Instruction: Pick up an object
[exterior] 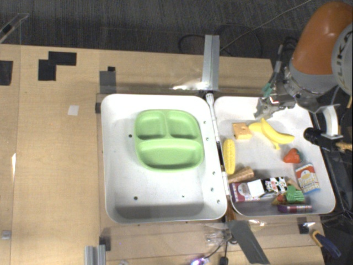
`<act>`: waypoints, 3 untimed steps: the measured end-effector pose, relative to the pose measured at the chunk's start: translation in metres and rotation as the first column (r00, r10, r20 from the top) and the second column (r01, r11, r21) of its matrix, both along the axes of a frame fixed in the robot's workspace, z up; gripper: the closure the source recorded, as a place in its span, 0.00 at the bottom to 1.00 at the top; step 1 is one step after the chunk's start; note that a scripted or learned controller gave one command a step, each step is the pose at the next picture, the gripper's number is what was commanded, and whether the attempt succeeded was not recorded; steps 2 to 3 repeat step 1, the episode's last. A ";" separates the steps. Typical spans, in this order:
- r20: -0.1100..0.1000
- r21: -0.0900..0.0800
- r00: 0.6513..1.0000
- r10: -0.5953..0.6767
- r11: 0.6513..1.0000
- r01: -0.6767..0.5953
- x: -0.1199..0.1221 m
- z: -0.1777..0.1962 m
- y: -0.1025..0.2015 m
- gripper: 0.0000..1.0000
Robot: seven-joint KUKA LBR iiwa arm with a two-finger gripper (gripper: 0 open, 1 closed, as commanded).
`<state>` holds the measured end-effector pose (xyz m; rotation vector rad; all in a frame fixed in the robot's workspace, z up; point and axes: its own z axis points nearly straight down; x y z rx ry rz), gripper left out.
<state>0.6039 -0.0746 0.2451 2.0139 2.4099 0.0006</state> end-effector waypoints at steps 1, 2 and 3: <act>-0.003 0.000 0.999 -0.046 0.999 0.046 -0.019 -0.032 0.012 1.00; -0.003 0.000 0.999 -0.046 0.999 0.046 -0.019 -0.032 0.012 1.00; -0.003 0.000 0.999 -0.046 0.999 0.046 -0.019 -0.032 0.012 1.00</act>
